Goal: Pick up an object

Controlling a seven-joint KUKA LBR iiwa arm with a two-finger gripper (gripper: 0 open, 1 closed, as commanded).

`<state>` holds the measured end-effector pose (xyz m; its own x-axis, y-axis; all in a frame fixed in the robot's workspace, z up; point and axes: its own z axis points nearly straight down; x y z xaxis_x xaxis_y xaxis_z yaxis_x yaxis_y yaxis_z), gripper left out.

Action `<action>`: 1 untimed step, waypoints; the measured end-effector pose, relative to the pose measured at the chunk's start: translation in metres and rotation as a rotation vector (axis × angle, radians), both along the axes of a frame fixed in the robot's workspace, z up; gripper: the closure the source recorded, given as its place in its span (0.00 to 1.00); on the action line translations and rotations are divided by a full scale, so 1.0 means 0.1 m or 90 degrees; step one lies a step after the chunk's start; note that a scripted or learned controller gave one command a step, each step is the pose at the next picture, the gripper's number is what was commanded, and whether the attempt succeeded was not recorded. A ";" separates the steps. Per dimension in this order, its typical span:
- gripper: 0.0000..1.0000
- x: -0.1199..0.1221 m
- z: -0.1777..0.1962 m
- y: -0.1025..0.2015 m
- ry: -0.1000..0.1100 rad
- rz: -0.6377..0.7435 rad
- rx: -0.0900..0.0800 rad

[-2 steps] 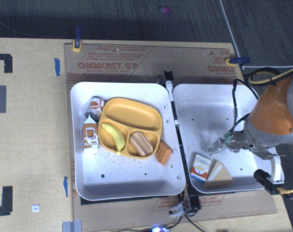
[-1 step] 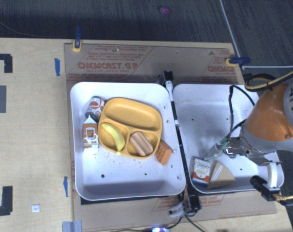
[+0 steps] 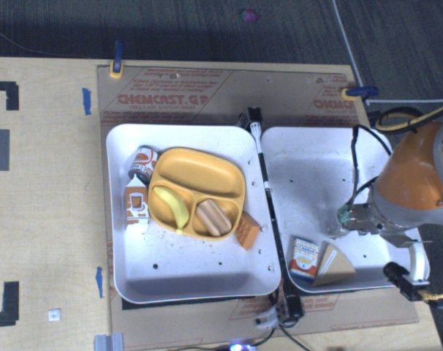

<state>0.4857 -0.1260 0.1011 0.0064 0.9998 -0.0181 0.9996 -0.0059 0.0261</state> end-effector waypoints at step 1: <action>0.00 0.00 0.00 0.00 0.000 0.000 0.000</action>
